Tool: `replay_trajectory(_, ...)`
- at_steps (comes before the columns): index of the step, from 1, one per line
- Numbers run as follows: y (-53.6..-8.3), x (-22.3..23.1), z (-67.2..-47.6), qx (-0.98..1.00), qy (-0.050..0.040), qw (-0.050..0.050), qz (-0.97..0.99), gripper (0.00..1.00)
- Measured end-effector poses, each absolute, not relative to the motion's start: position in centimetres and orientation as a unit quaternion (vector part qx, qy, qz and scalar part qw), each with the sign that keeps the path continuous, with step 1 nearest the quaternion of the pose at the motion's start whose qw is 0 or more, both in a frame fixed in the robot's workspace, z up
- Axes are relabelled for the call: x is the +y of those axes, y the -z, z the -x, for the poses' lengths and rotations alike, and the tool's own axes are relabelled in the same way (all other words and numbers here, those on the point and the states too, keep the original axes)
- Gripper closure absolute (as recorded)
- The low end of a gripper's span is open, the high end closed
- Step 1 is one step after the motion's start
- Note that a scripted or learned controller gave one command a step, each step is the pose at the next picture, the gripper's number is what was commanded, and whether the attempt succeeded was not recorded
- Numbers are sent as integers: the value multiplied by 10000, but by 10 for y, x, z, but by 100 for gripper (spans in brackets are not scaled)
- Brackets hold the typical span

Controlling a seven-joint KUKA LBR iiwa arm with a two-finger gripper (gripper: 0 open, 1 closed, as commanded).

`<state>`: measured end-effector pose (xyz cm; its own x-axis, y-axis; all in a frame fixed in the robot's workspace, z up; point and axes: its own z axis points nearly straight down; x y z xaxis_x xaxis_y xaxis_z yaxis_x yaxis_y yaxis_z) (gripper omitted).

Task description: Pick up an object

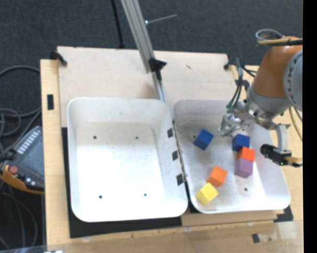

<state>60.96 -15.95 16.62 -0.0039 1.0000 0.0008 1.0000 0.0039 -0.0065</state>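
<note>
The right bin (269, 194) holds several small blocks. A blue cube (203, 139) lies left of centre. A second blue cube (241, 140) sits further right, with a small orange-red block (247, 153) touching a purple block (243, 167) just below it. An orange cube (218, 175) and a yellow cube (207, 193) lie near the bin's front. My gripper (230, 126) hangs over the bin between the two blue cubes, a little behind them. Nothing shows between its fingers.
The left bin (74, 157) stands beside the right one, their rims meeting in the middle. A slanted metal pole (140, 30) rises behind the bins. Cables and a handheld pendant (21, 162) lie on the floor at the left.
</note>
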Motion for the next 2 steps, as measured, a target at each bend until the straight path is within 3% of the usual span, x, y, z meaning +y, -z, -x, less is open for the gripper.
replay_trajectory(1,-171,-161,-611,-7073,6,-9,7069,0)
replay_trajectory(2,-93,-111,-656,-7095,0,2,7047,0)
